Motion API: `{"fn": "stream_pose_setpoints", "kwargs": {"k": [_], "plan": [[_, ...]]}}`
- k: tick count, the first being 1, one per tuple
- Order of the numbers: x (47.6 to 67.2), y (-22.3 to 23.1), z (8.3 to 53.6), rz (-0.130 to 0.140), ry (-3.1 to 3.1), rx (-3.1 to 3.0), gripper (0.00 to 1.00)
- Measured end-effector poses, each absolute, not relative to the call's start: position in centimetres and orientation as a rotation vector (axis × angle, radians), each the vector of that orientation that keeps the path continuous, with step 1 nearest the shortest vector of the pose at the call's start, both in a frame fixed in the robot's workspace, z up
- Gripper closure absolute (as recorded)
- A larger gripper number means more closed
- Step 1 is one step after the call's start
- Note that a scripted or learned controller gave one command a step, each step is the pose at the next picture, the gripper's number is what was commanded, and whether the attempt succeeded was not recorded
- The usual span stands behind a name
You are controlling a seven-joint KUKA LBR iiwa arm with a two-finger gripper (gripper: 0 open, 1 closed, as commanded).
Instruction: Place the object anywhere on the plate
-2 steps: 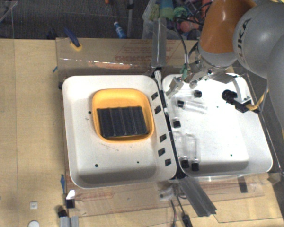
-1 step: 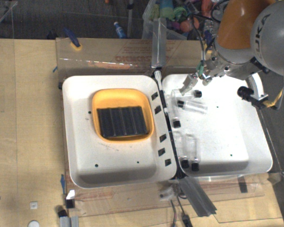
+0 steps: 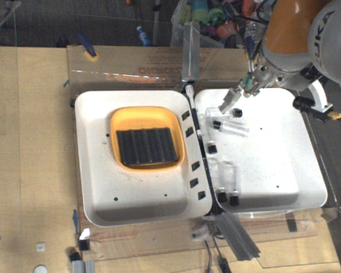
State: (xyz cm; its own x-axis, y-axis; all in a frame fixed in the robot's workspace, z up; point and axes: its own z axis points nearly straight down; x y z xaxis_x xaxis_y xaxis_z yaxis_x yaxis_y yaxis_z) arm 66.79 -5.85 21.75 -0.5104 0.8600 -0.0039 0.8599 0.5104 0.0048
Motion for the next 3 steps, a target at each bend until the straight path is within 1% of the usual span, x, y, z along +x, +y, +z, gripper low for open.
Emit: {"fn": "stream_pose_setpoints", "kwargs": {"k": [1,2,3], "plan": [[66.8,-11.7,27.7,0.003,2.849,1.308,0.0],[66.9,-11.7,28.9,0.009,2.841,1.308,1.0],[66.0,-19.1,34.8,0.002,2.848,1.308,1.0]]}}
